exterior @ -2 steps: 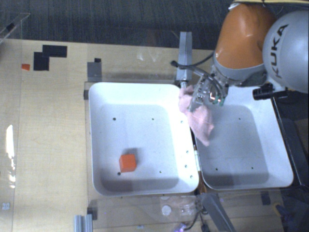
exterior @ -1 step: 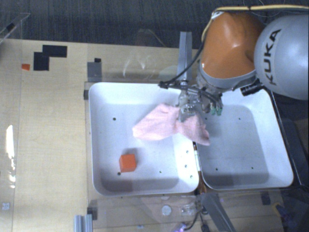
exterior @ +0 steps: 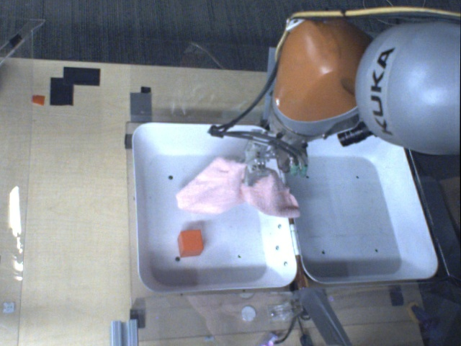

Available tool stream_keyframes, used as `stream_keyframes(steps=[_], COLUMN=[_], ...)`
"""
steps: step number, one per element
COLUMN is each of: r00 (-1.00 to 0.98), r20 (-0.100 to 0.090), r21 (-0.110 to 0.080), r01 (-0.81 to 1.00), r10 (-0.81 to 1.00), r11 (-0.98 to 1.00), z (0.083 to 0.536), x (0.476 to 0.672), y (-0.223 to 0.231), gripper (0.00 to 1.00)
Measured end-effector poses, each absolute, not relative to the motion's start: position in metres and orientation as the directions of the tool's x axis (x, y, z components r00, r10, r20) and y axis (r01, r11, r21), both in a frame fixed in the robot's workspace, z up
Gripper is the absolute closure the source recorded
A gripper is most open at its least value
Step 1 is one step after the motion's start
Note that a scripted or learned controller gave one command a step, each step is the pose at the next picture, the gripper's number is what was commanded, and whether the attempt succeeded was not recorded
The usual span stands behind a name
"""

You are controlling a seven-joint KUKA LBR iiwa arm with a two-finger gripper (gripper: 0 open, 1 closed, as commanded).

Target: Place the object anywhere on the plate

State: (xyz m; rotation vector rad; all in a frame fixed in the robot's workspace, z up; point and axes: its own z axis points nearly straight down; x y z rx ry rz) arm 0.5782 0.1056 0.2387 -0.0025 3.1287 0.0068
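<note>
Two shallow white bins sat side by side on the pale wooden worktop (exterior: 72,215), the left bin (exterior: 155,265) and the right bin (exterior: 374,262) meeting along a shared edge. One grey arm (exterior: 410,78) with its orange band (exterior: 317,67) reached in from the right and hung above the far part of that shared edge. Its hand (exterior: 258,170) pointed down into the left bin, near that bin's right wall, and a raised fold of a pink cloth (exterior: 223,189) stood bunched between its fingers (exterior: 251,166), so the hand was closed on the cloth. From that pinched spot the cloth spread leftward and toward the camera across the bin floor, while a smaller flap drooped to the right, close to the wall between the bins.

One small orange block (exterior: 191,243) lay flat on the floor of the left bin, in its near-left part. It sat well apart from the hand, down and to the left of it, just beyond the near edge of the cloth and not touching it. Black markings (exterior: 72,83) and a tiny orange square (exterior: 38,100) showed on the worktop at far left.
</note>
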Motion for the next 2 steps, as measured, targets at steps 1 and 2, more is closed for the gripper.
stream_keyframes(steps=[1,2], r00=[-1.0,-1.0], r20=[-0.01,-0.011], r21=[0.005,0.005], r01=[-0.001,0.0], r10=[-0.001,0.0], r11=[1.0,1.0], z=[0.2335,0.2338], x=[0.5611,0.5613], y=[0.1538,0.1536], gripper=[1.0,0.0])
